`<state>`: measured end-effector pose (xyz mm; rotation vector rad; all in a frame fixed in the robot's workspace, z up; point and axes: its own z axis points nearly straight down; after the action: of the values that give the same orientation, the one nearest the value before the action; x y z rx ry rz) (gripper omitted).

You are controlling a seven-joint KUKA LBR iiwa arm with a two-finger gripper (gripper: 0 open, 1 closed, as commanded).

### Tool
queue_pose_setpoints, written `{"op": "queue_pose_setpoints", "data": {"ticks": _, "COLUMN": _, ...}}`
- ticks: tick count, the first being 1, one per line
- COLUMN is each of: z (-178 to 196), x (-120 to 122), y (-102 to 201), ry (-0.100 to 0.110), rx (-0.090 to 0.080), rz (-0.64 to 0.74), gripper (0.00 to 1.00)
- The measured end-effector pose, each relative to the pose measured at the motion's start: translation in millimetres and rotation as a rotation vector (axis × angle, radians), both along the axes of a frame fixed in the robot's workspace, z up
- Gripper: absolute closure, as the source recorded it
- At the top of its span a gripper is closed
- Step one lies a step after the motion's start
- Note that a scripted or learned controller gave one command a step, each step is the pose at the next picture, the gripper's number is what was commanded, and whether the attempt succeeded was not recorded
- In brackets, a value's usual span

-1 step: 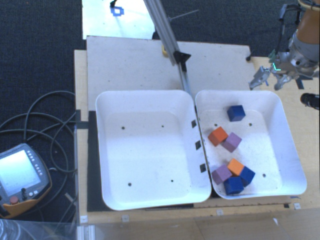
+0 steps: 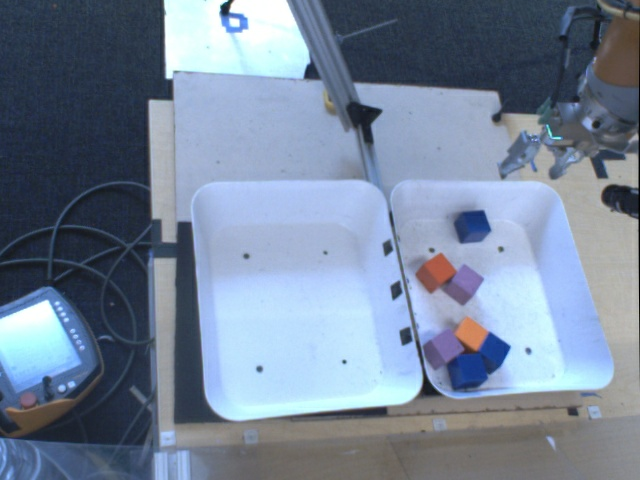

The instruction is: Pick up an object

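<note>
Seven cubes (image 2: pixel 455 313) in rt bin (image 2: pixel 575 258); arm (image 2: pixel 610 78) above far corner.

Two shallow white bins are seen side by side: the left bin (image 2: pixel 215 208) and the right bin (image 2: pixel 545 203). Seven cubes in all are counted, every one of them lying in the right bin. Three blue cubes are counted: one (image 2: pixel 472 226) near the far wall, one (image 2: pixel 494 351) and one (image 2: pixel 467 371) at the near end. Two orange cubes are counted, one (image 2: pixel 435 272) mid-bin and one (image 2: pixel 471 334) nearer the front. Two purple cubes are counted, one (image 2: pixel 463 284) touching the first orange cube and one (image 2: pixel 443 348) beside the second. One teach pendant (image 2: pixel 40 358) and one arm gripper (image 2: pixel 540 154) are counted.
</note>
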<state>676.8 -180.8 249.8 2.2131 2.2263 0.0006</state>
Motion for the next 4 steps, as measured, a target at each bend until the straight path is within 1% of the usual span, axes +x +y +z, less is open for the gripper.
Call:
{"op": "queue_pose_setpoints", "data": {"ticks": 2, "z": -88.5, "x": -12.7, "y": -3.3, "ry": 0.003, "rx": 0.001, "rz": -0.003, "gripper": 0.00}}
{"op": "queue_pose_setpoints", "data": {"ticks": 3, "z": -128.6, "x": -14.3, "y": -8.0, "ry": -0.002, "rx": 0.002, "rz": -0.004, "gripper": 0.00}}
{"op": "queue_pose_setpoints", "data": {"ticks": 4, "z": -113.5, "x": -12.1, "y": -8.5, "ry": -0.009, "rx": -0.001, "rz": 0.000, "gripper": 1.00}}
